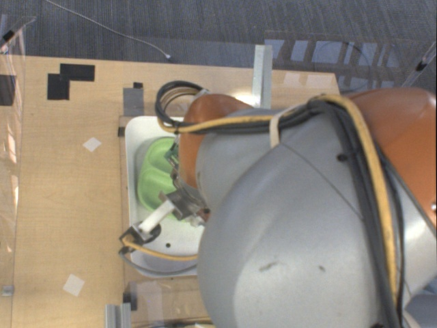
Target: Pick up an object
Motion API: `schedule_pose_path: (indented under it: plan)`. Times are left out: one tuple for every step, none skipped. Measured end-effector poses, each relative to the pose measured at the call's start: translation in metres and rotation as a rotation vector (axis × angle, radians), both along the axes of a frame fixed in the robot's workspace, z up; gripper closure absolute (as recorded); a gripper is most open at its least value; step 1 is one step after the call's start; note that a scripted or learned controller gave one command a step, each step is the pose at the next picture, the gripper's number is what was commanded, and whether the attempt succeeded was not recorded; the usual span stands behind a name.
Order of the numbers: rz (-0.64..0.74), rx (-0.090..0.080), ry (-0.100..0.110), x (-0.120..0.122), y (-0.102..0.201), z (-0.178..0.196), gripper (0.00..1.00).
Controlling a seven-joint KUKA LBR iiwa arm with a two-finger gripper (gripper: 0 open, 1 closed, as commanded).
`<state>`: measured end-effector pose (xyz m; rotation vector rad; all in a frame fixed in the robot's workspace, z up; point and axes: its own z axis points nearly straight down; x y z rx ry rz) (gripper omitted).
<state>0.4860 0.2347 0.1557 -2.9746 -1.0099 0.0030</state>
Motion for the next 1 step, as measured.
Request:
schedule_pose_path:
  plan:
    - [-0.433,0.004,-0.002,0.001,0.0004,0.0244,1.0]
